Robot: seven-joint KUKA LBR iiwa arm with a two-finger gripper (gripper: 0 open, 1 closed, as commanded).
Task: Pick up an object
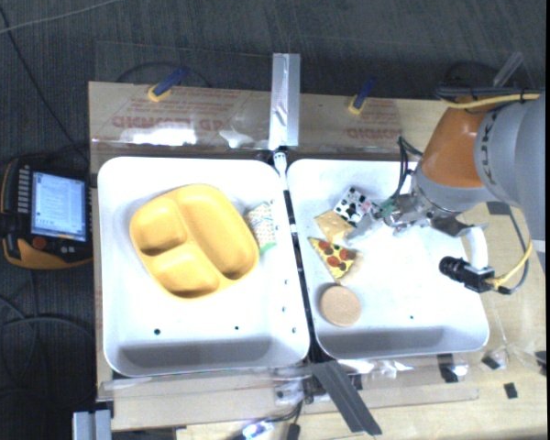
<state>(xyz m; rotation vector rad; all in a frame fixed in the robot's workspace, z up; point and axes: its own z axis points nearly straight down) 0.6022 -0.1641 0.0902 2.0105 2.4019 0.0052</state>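
Fingers [361, 230] pinched narrow into one slim prong, nothing caught between them, tips low in the right bin [412, 333]. Touching or just over the tan wedge [329, 224], hard to call which. Black-and-white spotted packet [351, 204] just above, pizza slice [335, 258] just below. Round brown biscuit [340, 305] farther down, apart. Grey arm [518, 154] reaching in from the right. Over in the left bin [119, 282], a yellow divided tray [192, 239] with a small wrapper [262, 225] beside it.
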